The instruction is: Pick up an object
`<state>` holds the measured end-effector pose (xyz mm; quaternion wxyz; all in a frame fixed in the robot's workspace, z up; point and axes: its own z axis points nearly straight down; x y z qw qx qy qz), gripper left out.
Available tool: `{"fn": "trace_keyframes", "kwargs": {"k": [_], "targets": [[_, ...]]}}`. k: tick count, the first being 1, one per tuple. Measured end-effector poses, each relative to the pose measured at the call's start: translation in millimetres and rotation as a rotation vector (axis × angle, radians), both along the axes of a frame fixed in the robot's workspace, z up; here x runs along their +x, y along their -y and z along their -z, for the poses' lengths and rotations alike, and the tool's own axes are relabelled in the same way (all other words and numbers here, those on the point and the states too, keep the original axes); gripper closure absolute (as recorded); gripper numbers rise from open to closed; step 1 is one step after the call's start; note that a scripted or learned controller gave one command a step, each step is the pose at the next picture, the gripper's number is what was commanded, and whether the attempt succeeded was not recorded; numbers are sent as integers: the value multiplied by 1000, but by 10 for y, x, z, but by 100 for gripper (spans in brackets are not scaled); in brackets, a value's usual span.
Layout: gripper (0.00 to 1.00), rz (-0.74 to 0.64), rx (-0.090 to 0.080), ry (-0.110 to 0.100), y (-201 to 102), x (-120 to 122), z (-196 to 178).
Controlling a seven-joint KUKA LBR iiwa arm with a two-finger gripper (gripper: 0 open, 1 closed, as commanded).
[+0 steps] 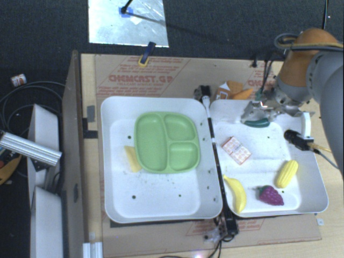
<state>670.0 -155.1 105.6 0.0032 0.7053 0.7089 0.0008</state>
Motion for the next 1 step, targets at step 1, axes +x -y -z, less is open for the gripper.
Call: {"fn": "trace_keyframes", "kwargs": {"k": [1], "targets": [[100,-2,-3,7,15,20,-135]]}}
